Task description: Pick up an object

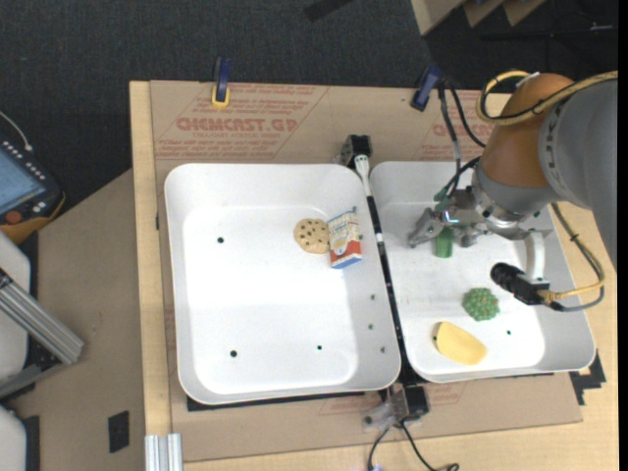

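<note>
The grey arm [579,135], with its orange band [515,130] above the wrist, reaches in from the right over the right-hand white bin [564,346] on the cardboard-covered counter [285,106]. Its end effector [444,232] sits low in the upper left part of that bin, and a small green upright object [444,244] shows right at its tip — whether that piece is pinched or merely beside the tool cannot be told, nor whether the end effector is spread or pressed together, since the metal parts blur into each other. Nearer the camera in the same bin lie a knobbly green broccoli-like piece [481,303] and, just below and left of it, a yellow rounded item [459,342]; the two are near each other but apart. In the left bin [196,292], a round cookie [312,235] lies just beside a small carton [344,240] with blue and red print, both close to the bin's right wall. Two blue clamps [221,78] pin the cardboard at its far edge — one at left, one [425,86] nearer the arm.
</note>
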Available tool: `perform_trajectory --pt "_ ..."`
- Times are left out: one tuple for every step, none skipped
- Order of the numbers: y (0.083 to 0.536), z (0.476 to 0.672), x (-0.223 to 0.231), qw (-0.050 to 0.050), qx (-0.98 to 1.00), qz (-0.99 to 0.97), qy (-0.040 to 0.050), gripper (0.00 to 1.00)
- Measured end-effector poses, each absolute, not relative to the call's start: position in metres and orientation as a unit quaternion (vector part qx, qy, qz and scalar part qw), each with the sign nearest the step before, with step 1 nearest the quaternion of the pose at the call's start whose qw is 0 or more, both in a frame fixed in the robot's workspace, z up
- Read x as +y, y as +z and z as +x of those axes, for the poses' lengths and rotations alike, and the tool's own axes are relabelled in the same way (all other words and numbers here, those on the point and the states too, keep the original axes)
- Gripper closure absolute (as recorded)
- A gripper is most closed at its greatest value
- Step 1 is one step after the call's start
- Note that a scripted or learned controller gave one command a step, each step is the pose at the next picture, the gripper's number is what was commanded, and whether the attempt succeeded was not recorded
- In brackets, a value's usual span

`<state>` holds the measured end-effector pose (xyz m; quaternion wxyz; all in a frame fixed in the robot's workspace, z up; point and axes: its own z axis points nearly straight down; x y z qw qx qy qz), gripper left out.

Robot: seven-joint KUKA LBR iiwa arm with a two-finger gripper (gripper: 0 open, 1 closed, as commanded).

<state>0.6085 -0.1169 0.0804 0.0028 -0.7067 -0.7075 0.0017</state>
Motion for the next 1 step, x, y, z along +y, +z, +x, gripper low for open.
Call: perform_trajectory --pt "0.0957 0.6105 -0.1177 -0.001 -0.707 -0.707 -0.0005 1.00"
